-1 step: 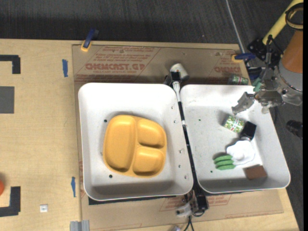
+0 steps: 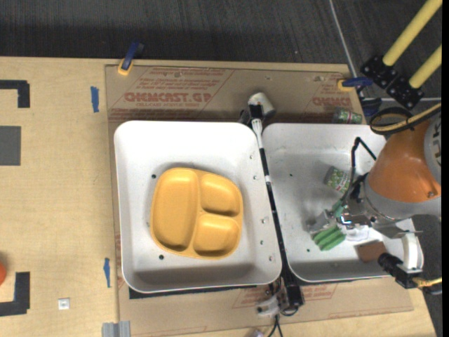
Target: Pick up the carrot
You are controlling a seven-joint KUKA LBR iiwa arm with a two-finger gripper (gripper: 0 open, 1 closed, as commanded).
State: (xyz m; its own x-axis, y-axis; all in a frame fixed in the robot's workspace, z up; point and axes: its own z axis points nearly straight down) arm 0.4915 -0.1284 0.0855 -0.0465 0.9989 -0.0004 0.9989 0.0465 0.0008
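Tool (image 2: 335, 222) low in right bin (image 2: 295, 160), over green items (image 2: 328, 239); grip state unclear, cannot tell. Carrot not identifiable among clutter under arm (image 2: 403, 170). Yellow three-compartment tray (image 2: 197, 211) sits in left bin (image 2: 140, 153). Both bins on worktop (image 2: 56, 188).

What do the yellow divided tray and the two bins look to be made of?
Yellow tray: likely moulded plastic, smooth with a soft sheen and rounded compartments. Left bin and right bin: apparently thin white formed plastic, matte, with rounded corners and soft shading; metal cannot be ruled out.
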